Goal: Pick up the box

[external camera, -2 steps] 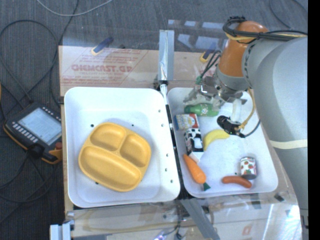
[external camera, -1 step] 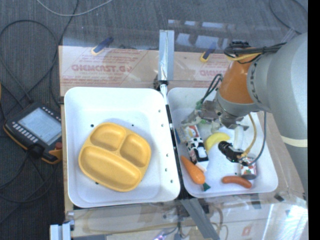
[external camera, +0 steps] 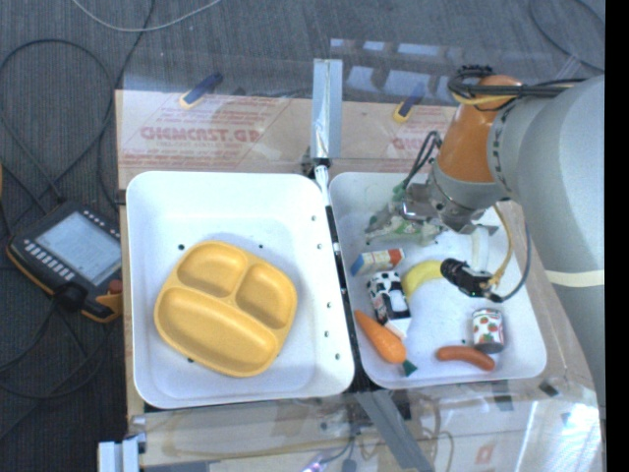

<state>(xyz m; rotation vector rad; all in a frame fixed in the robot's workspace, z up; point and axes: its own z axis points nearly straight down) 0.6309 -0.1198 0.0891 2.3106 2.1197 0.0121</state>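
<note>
A small black-and-white patterned box (external camera: 389, 295) lies in the right bin (external camera: 526, 362), near its left wall, between a yellow banana (external camera: 423, 275) and an orange carrot (external camera: 381, 337). The gripper (external camera: 406, 214) is low over the upper part of the right bin, above and slightly right of the box and apart from it. A greenish, blurred item (external camera: 391, 228) lies right under the gripper. The orange wrist band (external camera: 465, 150) and the grey arm (external camera: 560, 175) cover the bin's far right corner.
A small white tube with an orange end (external camera: 379, 260) lies just above the box. A patterned can (external camera: 486, 328) and a red sausage-like piece (external camera: 465, 358) sit at the front right. A black cable end (external camera: 464, 276) hangs beside the banana. The left bin (external camera: 157, 205) holds a yellow divided plate (external camera: 226, 308).
</note>
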